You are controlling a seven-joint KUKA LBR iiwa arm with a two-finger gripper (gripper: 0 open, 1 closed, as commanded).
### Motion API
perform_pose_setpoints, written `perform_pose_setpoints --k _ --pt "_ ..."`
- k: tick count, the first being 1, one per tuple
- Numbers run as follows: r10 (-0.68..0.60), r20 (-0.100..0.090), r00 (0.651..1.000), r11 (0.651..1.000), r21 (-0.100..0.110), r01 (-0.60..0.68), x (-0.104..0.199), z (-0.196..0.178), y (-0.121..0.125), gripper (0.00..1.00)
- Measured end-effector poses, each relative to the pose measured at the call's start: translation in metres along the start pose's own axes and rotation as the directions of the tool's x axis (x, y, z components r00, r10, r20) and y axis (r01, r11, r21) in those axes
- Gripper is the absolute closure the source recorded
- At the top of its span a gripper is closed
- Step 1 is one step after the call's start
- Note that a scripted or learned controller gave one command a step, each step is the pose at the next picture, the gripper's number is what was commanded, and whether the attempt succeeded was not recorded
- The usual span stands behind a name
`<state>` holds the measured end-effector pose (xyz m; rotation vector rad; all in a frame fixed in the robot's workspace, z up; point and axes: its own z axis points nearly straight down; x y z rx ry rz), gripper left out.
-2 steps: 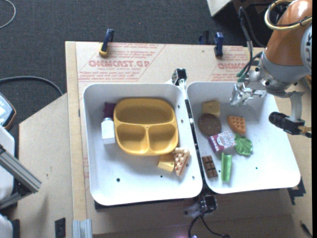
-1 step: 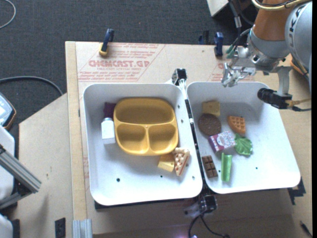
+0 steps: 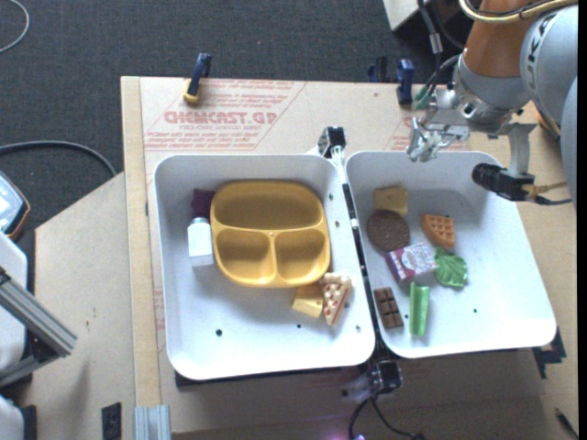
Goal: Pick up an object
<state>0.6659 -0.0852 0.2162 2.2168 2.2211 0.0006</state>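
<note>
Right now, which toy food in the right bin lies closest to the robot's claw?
The pale yellow cheese block, at the bin's far end just below the gripper; the others lie farther down.

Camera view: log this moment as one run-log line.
gripper: above right bin's far rim | holding: nothing | waffle, cookie: in right bin | yellow tray: left bin
</note>
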Motion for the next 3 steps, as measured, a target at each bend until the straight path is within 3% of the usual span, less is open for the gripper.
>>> perform_pose_setpoints --k 1,2,3 --pt "0.001 -0.001 1.000 1.000 -0.002 -0.001 0.010 -0.016 0.007 1.00" --pt "0.002 -0.001 1.000 1.000 0.003 -0.002 0.003 -0.019 -0.001 1.00" --pt "0.002 -0.002 1.000 1.000 0.006 -0.002 0.009 0.001 0.002 1.00"
